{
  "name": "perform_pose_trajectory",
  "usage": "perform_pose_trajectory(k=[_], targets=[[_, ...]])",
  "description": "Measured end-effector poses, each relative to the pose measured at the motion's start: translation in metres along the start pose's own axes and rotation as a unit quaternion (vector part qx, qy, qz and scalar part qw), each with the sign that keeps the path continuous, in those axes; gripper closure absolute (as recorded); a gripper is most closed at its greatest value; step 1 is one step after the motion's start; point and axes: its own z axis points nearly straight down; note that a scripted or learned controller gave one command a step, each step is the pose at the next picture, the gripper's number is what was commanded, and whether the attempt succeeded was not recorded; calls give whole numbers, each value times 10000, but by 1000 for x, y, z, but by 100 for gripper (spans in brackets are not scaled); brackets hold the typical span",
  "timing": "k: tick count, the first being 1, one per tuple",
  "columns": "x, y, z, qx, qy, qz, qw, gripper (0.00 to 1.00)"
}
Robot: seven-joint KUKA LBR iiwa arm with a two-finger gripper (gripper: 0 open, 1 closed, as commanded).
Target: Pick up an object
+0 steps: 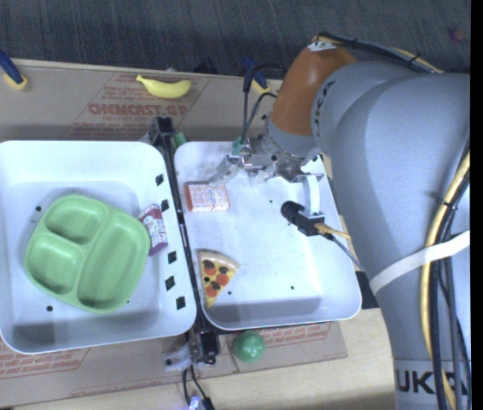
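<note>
The grey arm bends in from the right (orange band uppermost), its end effector (240,156) pointing left.

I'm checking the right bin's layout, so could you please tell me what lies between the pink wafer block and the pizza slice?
Nothing: in the camera view, bare white bin floor separates the wafer block from the pizza slice.

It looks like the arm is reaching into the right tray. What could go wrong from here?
The hand sits near the back wall of the right white bin, so it might bump that wall. The small orange-and-white box lies close beside it and could get nudged away instead of grasped. The flat pizza-slice toy looks thin, probably hard to grip.
</note>
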Motion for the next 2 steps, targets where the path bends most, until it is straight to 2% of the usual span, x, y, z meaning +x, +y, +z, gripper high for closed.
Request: perform_pose_trajectory(k=[1,2], targets=[[2,2,-12,-15,18,-26,10000,100],[72,0,-98,-1,11,3,10000,100]])
